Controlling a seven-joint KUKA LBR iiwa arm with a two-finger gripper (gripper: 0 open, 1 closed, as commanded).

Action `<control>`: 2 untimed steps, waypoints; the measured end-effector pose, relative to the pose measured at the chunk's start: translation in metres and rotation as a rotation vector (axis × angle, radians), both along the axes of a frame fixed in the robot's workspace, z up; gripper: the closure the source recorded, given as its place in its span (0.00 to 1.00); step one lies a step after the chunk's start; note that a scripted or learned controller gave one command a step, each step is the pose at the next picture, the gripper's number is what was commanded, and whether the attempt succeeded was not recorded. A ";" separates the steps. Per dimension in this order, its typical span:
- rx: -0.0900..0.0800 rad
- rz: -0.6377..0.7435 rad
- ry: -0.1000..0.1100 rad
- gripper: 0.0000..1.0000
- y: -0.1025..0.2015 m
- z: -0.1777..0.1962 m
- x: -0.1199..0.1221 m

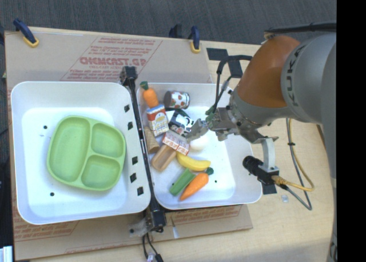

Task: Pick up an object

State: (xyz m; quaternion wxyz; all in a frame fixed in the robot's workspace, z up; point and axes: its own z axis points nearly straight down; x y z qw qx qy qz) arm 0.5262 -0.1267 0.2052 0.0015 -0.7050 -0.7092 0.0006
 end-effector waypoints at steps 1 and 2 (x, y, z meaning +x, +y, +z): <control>0.000 0.000 0.002 0.00 -0.021 -0.098 -0.051; -0.001 0.007 0.000 1.00 -0.021 -0.087 -0.049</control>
